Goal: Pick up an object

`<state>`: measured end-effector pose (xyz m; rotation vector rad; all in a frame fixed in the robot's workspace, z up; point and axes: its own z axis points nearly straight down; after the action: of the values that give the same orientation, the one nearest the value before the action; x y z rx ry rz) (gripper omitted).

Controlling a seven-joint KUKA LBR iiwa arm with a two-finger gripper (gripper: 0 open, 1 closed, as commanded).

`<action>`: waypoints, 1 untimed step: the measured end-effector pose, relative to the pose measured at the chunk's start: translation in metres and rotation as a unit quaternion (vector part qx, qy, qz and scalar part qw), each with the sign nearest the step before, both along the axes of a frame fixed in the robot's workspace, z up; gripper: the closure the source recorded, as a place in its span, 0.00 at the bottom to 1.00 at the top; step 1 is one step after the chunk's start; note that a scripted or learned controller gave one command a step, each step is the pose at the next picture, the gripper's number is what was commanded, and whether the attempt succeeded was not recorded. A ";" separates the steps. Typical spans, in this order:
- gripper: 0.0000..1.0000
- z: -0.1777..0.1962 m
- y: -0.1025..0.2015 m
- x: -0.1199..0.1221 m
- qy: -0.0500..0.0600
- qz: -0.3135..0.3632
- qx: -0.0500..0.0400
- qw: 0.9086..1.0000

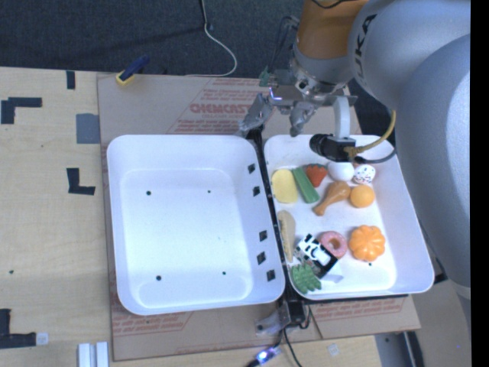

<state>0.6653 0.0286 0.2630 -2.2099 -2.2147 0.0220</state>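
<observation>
My gripper (pixel 277 118) hangs over the back edge of the bins, above the divide between them, and is open with nothing between its fingers. The right bin (pixel 409 228) holds the toys: a yellow piece (pixel 284 186), a green strip (pixel 306 184), a red piece (pixel 318 176), a tan drumstick (pixel 333 196), an orange ball (pixel 362 196), a white spotted egg (pixel 365 174), an orange pumpkin (pixel 367 242), a pink donut (pixel 334 242), a black-and-white figure (pixel 312 251), a green leafy piece (pixel 306 277) and a beige stick (pixel 286 228). All lie nearer the camera than the gripper.
The left bin (pixel 122 205) stands beside the right one, their rims touching. Both rest on a cardboard sheet (pixel 199 105) on the wooden bench. A blue and yellow tool (pixel 132 69) lies at the back left. The arm's grey bulk looms over the right side.
</observation>
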 end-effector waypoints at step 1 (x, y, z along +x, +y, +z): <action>0.00 -0.109 0.085 0.001 -0.005 0.003 0.001 1.000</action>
<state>0.6660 0.1136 0.1537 -2.2083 -2.2258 0.0086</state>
